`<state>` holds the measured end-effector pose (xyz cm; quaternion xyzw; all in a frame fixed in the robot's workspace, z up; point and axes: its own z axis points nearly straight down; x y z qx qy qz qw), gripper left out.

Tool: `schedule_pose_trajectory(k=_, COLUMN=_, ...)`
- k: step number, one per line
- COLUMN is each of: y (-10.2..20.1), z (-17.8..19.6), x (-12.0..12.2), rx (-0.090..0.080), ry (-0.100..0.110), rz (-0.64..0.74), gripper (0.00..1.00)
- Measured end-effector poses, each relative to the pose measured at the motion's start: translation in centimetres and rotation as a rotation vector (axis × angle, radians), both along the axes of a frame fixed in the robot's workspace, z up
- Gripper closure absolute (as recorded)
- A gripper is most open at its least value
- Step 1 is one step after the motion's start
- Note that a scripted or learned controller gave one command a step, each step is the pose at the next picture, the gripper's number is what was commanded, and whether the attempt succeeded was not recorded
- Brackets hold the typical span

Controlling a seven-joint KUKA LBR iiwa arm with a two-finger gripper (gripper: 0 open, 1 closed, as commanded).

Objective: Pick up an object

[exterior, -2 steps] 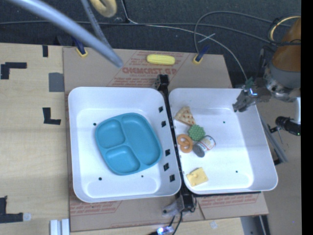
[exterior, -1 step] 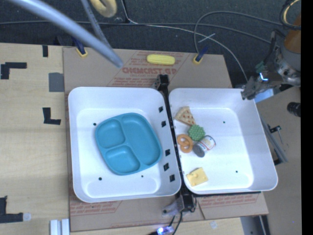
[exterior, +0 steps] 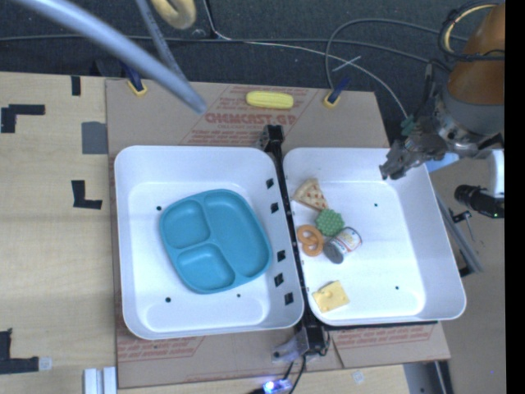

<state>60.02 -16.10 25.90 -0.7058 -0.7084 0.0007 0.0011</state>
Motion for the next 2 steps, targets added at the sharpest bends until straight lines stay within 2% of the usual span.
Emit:
schedule_pose_trajectory(k=1, y=5.6, z=-0.3, x=-1.7, rx=0.000, ry=-0.001, rz=0.002, gripper=1.00)
schedule_pose_trajectory(k=2, y=10.5, z=-0.7, x=-1.4, rx=0.001, ry=-0.001, rz=0.002, gripper=1.00)
